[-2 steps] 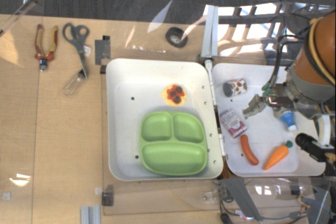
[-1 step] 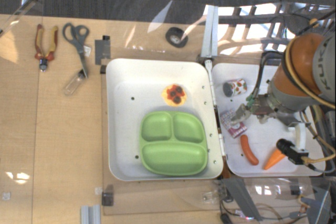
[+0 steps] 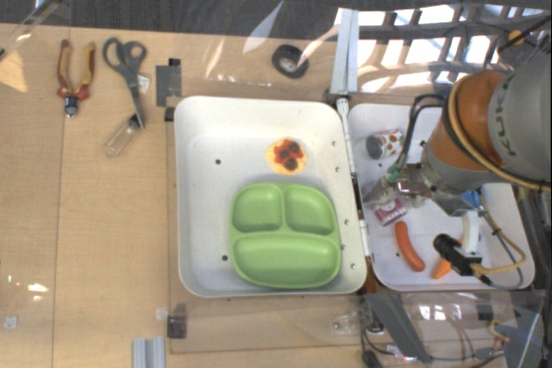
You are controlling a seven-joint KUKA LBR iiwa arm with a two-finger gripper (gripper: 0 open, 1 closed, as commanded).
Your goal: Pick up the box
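Front of left shallow white bin [image 3: 185, 211]: green three-compartment plastic plate [image 3: 285, 237], irrelevant to the task.

Front of right shallow white bin [image 3: 388, 270]: red-orange sausage-shaped toy [image 3: 410, 246], lying at a slant, just in front of the target.

Mid right bin, near the left wall: small flat pink-and-white box [image 3: 390, 212]. Best guess for the task's box, too small to be sure. Looks to be lying on the bin floor, not lifted.

Two-finger gripper [image 3: 404, 185] low in the bin, just behind and above the box, close to touching or touching. Claw state: cannot tell, hidden under the wrist. No grasp visible, so none claimed.

Behind: small grey can with a red-patterned label [image 3: 385, 142], on its side, near the gripper but apart from the box. In the left bin at that depth: small round orange disc with dark spots [image 3: 287, 154].

Far bench: grey-handled scissors [image 3: 128, 69], red-handled pliers [image 3: 73, 73], black ring [image 3: 289, 60]. All well clear.

Step, as judged: final approach or grasp attempt on the box. Next move needs centring over the box, closing across its narrow side, then a straight lift. Risks: flat box slipping out, nudging the sausage toy or the can.
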